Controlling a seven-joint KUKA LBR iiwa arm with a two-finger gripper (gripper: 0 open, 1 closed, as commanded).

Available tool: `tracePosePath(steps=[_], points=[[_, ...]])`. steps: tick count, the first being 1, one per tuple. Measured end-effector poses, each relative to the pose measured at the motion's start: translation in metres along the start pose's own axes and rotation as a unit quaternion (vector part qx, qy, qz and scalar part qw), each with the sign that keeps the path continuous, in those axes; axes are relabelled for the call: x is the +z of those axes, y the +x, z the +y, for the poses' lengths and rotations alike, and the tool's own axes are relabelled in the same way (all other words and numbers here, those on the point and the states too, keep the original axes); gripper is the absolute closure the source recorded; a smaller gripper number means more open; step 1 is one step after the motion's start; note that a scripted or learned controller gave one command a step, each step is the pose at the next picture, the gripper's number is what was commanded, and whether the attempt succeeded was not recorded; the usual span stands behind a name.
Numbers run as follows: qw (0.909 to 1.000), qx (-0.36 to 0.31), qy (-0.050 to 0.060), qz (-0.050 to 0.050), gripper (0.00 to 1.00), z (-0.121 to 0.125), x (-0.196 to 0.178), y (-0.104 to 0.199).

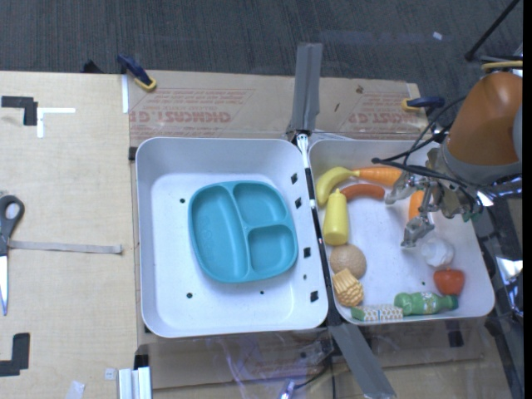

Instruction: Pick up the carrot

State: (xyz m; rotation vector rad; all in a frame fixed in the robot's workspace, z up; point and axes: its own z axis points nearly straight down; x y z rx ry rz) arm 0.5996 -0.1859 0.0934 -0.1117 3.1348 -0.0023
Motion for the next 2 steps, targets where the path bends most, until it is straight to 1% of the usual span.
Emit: tracePosePath(steps=[1, 2], points=[[1.0, -0.002, 0.001, -0.003, 1.0, 0.001, -0.011, -0.002], [0.9812, 0.193, 0.0, 0.0, 1.0, 0.052, -0.062, 0.011]])
